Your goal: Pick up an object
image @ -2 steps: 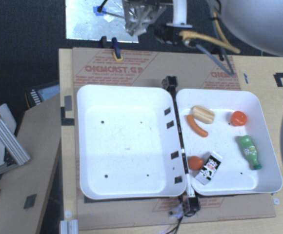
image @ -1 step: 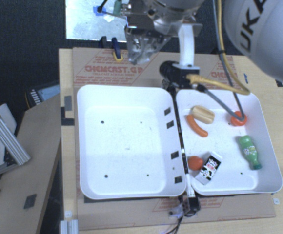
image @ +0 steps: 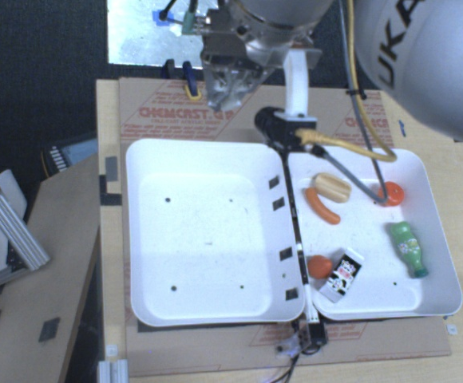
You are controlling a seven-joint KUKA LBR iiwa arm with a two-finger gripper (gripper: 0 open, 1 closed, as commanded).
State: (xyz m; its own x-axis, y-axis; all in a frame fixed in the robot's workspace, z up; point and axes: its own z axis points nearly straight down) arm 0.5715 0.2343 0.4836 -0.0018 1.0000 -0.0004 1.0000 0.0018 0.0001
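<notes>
**A:** Where was the gripper?

**B:** The gripper [image: 230,100] hung over the printed cardboard sheet [image: 164,112], just beyond the far rim of the left bin [image: 199,238], toward the corner nearest the other bin.

**A:** Was it open or closed?

**B:** I could not tell. Its tip was a grey blur against the cardboard. It stood well apart from every loose thing on the bench.

**A:** And the things to pick up?

**B:** All of them lay in the right bin [image: 375,298]. A pale bun [image: 332,187] sat near the far left part of it, with a red sausage [image: 323,207] just beside it on the near side. An orange-red round piece [image: 392,193] lay further right, by the far wall. A green bottle [image: 408,248] lay on its side along the right wall.

**A:** Anything closer to the front?

**B:** A black-and-white carton [image: 342,276] lay tilted near the front left corner. A small orange-red lump [image: 319,266] was touching it, or nearly so, on its left, close against the wall shared by the two bins.
</notes>
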